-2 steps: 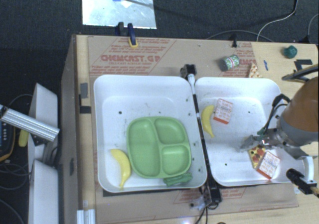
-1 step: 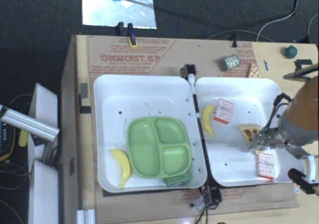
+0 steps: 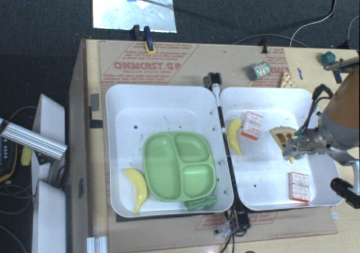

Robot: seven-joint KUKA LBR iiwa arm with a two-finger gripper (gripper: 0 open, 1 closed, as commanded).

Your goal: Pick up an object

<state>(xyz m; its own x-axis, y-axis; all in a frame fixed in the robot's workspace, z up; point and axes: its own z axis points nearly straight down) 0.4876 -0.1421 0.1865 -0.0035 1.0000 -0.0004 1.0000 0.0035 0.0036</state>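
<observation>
Tan toy (image 3: 280,134) lies in the right bin (image 3: 264,204) just beside and slightly up-left of the gripper (image 3: 293,149), whose state I cannot tell, so this looks like the approach step, and next comes settling squarely over it.

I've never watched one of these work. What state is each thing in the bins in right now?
Green divided plate: flat in left bin.
Left banana: beside plate.
Right banana: against right bin's left wall.
Upper red-and-white box: lying flat.
Lower red-and-white box: lying flat.
Gripper: low in right bin.
</observation>
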